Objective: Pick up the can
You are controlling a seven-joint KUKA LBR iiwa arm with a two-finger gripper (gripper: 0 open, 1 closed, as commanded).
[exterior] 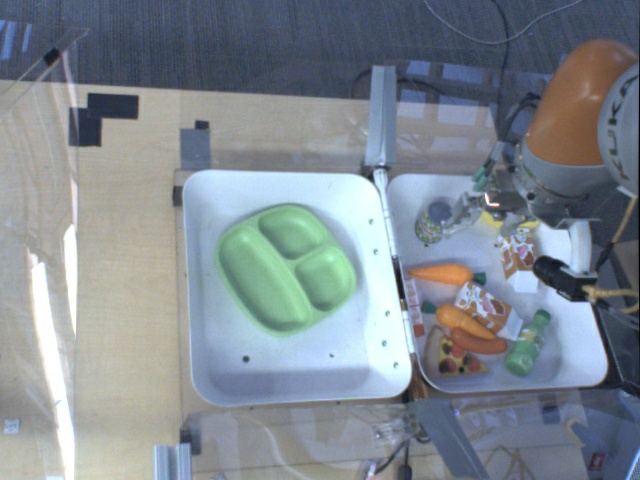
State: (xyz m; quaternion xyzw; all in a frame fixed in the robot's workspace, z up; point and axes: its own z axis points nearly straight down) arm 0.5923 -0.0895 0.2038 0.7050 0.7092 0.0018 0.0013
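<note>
The can point(433, 223) is small, with a grey top and a green patterned side. It stands upright in the back left corner of the right bin point(590, 373). My gripper point(468, 209) hangs low just to the right of the can, close beside it or touching it. The grey arm with its orange band point(590, 93) comes in from the upper right. Nothing shows the can held or raised off the bin floor.
The right bin also holds two carrots point(440, 274), a red-orange juice pouch point(487, 308), a green bottle point(527, 343), a pizza slice point(450, 353) and a snack packet point(518, 251). A green divided plate point(288, 266) lies in the left bin point(300, 378).
</note>
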